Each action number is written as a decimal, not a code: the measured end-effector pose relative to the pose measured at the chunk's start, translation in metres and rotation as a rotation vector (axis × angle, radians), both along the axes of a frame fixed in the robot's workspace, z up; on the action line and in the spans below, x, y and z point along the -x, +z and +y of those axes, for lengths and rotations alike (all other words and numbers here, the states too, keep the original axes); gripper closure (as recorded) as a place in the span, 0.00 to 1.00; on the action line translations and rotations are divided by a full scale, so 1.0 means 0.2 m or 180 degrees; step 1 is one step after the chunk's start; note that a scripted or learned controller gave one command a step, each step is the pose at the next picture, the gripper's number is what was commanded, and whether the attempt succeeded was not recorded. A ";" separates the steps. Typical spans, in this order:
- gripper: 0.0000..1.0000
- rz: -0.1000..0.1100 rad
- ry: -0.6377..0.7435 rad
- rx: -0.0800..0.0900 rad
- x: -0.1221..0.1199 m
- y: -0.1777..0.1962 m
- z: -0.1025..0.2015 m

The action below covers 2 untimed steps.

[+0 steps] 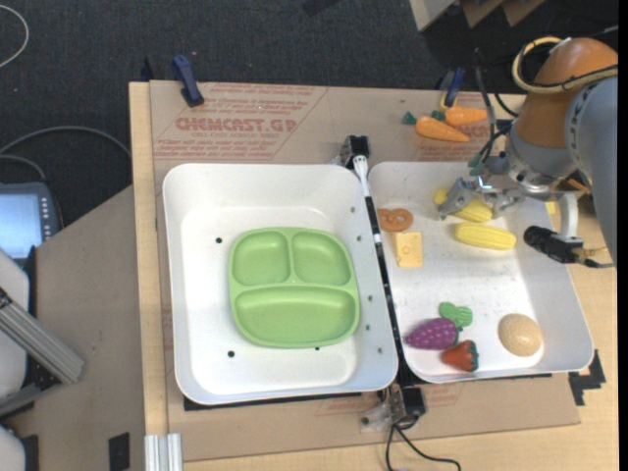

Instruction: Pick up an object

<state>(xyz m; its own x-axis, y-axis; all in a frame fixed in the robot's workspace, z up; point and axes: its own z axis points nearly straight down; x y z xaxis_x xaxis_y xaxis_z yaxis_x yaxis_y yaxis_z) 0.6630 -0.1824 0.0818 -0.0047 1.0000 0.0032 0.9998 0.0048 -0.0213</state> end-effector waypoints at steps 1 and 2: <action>0.00 -0.0009 -0.0007 0.0007 0.00 0.01 0.14; 0.00 -0.0012 -0.0011 -0.0001 0.00 0.00 0.08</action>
<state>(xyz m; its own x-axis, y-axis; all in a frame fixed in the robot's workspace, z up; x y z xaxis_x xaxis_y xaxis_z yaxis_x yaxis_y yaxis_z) 0.6629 -0.1661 0.0821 -0.0014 1.0000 0.0036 0.9998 0.0015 -0.0176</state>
